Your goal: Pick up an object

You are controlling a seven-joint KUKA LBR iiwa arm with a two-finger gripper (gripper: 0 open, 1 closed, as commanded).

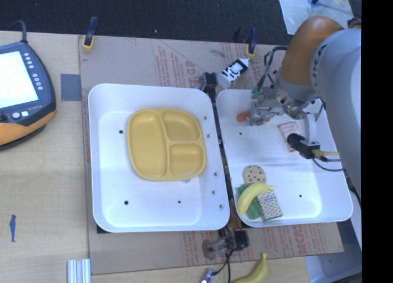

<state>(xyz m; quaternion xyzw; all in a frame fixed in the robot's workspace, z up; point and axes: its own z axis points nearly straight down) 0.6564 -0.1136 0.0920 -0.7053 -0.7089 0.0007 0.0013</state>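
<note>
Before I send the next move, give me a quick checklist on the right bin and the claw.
1. Claw over the right bin: ok, at its far end.
2. Small orange object near the claw: ok, just to its left in the picture.
3. Object between the fingers: cannot tell.
4. Banana, cookie and packet clustered in the near corner: ok, apart from the claw.
5. Yellow plate in the left bin: ok.

Yellow divided plate (166, 143) in left bin (104, 153); teach pendant (21, 94) at bench's left edge; blue clamps (90, 32) on cardboard (178, 61); loose banana (255, 269) near front edge.
</note>
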